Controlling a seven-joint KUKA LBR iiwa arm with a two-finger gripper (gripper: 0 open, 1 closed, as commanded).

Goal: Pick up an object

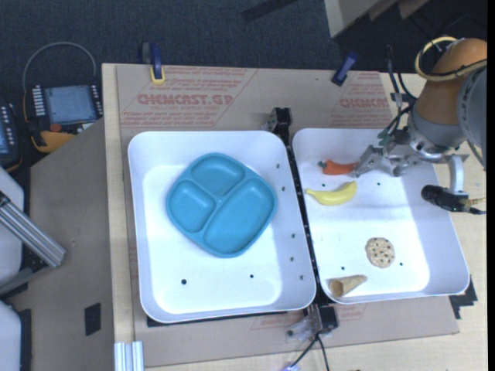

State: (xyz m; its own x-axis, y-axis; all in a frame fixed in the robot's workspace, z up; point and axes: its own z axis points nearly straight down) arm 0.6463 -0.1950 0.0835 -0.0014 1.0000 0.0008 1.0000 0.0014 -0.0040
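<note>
My gripper (370, 161) hangs low over the back of the right bin (441, 277), reaching in from the right. Just left of its tip lies a small orange carrot (337, 166), close to the tip or touching it; which one I cannot tell. A yellow banana (332, 195) lies a little in front of the carrot. Toward the front of the same bin sit a round cookie (380, 251) and a tan cone-shaped piece (346, 285).
The left bin (155, 284) holds a blue divided plate (222, 204) near its middle. The wall between the two bins runs just left of the banana. The grey arm (445, 107) comes over the right bin's back right corner.
</note>
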